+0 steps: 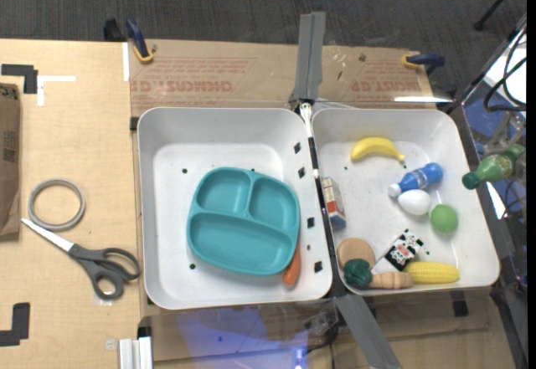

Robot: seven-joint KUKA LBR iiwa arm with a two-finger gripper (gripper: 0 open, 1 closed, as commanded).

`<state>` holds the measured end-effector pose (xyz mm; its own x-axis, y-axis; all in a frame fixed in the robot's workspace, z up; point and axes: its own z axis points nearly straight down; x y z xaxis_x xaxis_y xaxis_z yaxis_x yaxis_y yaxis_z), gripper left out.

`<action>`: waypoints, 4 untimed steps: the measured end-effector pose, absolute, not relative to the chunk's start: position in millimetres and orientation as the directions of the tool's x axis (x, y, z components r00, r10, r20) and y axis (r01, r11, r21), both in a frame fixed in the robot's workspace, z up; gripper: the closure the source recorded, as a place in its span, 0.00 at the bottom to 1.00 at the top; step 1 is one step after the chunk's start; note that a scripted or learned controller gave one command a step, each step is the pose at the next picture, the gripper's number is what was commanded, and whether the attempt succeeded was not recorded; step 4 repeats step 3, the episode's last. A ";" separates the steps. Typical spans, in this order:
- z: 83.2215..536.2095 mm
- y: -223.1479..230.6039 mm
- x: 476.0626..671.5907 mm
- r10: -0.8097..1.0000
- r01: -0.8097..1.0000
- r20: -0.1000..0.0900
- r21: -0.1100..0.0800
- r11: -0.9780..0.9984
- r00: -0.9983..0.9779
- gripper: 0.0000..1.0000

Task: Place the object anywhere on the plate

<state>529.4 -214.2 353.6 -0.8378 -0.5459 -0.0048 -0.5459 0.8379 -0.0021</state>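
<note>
One teal plate (219, 233), maybe carrot (291, 269) touching rim.

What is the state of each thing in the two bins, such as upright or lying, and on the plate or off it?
plate: flat in the left bin, nothing in its compartments
carrot: lying by the plate's lower right rim
banana: lying in the right bin
blue bottle: lying on its side
small can: lying along the right bin's left wall
corn: lying near the front wall

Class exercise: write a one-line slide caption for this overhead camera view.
Teal divided plate in the left bin, a carrot at its edge; toy foods in the right bin.
</note>
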 end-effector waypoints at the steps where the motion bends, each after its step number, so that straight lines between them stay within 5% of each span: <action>1: 418.8 -221.2 619.6 -0.626 -0.626 -0.005 -0.002 0.780 -0.780 1.00; 2: 491.9 -221.6 660.3 -0.697 -0.697 -0.006 -0.003 0.717 -0.717 1.00; 4: 500.1 -221.6 661.9 -0.695 -0.695 -0.012 -0.004 0.719 -0.719 1.00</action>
